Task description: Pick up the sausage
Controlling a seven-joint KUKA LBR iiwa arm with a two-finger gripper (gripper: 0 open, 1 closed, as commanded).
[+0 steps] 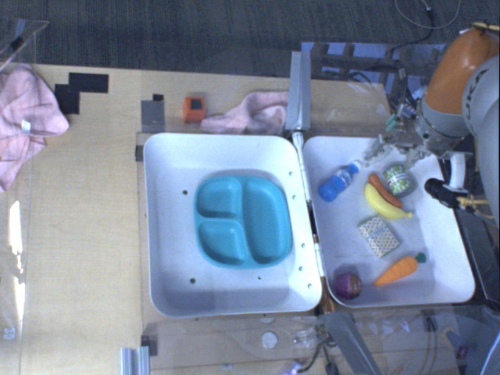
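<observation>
Pink cloth (27,119): far left, draped behind a clear panel at the worktop (78,233) edge.
Black blocks (78,91): rear left of the worktop, stepped in outline.
Grey block (153,114): just behind the left bin's rear left corner.
Orange block (194,107): small, beside the grey block, touching or nearly touching a second pink cloth.
Second pink cloth (246,114): crumpled behind the left bin, against the upright grey divider.
Left bin (168,280): white, shallow, rounded corners.
Blue tray (244,219): three compartments, lying in the middle of the left bin.
Right bin (445,280): white, side by side with the left bin.
Bottle (337,181): clear with blue cap and blue label, lying tilted in the rear left part of the right bin.
Purple ball (347,284): dark, front left corner of the right bin.
Sausage (384,191): reddish-brown, lying along the upper edge of the banana, rear centre of the right bin.
Banana (386,203): yellow, touching the sausage.
Patterned packet (379,236): square, just in front of the banana.
Carrot (400,269): orange with green tip, front of the right bin.
Green ball (398,180): netted, just right of the sausage.
End effector (400,148): over the rear of the right bin, above the green ball; cannot tell how far open it is or whether it has anything.
Arm (461,76): grey with orange band, entering from the right.
</observation>
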